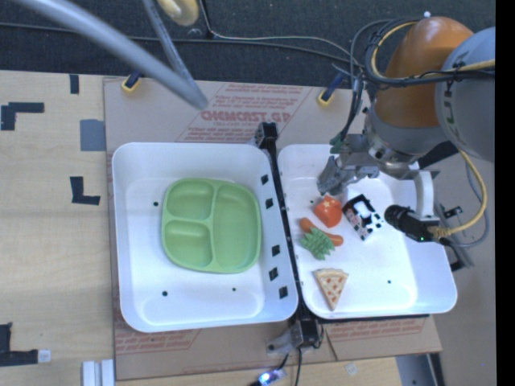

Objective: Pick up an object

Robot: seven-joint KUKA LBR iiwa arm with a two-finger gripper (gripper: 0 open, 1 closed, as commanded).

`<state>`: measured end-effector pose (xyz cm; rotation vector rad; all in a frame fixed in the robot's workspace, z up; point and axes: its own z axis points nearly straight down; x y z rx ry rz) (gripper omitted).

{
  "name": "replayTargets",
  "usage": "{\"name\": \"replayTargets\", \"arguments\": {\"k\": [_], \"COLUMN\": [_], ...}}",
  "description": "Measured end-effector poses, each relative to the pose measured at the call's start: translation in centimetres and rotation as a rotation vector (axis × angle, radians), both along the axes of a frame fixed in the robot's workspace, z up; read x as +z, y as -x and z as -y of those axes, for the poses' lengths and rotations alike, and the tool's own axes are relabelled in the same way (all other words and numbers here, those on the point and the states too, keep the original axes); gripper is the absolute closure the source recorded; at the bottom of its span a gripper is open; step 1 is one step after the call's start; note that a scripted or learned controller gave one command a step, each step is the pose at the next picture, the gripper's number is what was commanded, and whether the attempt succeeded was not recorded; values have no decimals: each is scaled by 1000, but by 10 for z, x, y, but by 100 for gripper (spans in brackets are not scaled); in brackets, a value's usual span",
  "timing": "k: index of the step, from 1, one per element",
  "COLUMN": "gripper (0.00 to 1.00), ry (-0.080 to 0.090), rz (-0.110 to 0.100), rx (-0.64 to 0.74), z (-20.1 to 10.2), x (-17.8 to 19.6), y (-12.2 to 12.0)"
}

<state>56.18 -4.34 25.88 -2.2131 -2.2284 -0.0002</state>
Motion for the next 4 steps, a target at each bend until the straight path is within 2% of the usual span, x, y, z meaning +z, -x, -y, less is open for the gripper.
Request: {"name": "replayTargets", "arguments": {"k": [1,3,4], "gripper": [100,100,0], "ry": [1,0,2], "rz": [-3,0,-1], "rx": [-2,-1,-4], "z": [-47,-138,-135], "x": [-20,-21,-21], "y": [-13,-55,-54]}}
